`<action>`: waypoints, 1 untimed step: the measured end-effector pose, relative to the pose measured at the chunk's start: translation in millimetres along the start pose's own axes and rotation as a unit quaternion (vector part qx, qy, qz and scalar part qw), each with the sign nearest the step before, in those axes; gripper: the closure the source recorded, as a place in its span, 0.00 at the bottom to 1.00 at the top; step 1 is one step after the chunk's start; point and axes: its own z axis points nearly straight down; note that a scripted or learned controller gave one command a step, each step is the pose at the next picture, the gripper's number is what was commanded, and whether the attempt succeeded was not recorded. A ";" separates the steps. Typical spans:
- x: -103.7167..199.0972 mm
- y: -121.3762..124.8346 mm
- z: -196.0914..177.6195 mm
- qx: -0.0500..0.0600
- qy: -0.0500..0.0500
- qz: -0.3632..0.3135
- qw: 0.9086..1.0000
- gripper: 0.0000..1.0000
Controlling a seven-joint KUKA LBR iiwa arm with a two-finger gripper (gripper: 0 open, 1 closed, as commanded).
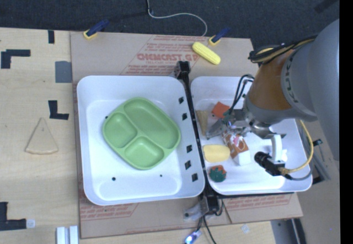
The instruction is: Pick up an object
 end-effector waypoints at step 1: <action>3.5 -32.1 -0.6 -0.002 0.000 0.000 1.000 0.00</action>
